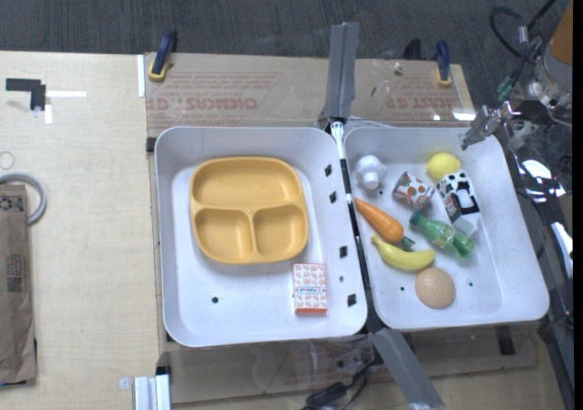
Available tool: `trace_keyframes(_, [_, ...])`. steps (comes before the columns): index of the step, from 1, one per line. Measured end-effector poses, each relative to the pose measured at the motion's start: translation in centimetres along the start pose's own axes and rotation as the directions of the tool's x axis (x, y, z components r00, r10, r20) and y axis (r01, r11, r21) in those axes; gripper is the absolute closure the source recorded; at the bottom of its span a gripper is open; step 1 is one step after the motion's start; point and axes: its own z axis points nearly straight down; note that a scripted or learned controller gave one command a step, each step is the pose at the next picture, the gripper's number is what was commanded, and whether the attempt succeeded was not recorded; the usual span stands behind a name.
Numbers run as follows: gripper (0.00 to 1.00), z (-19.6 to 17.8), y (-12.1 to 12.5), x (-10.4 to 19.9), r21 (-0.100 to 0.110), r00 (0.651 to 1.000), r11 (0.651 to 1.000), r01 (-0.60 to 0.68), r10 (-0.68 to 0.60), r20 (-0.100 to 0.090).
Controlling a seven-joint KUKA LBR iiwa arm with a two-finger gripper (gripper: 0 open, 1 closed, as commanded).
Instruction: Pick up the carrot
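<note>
Over in the right white bin (510, 217), I see the orange carrot with green top (380, 220) lying slantwise, its tip toward ten o'clock, the yellow banana (404, 257) just beside it at five o'clock. My gripper (480, 127) hovers at the bin's one o'clock corner; its grip I can't make out.

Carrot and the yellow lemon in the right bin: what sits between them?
In the camera view, the small red-and-white carton lies between the carrot and the lemon.
</note>
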Motion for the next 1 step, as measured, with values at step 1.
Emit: trace_keyframes(1, [0.00,8.34,-4.39,4.66,0.001,0.999,0.999,0.043,-0.043,-0.001])
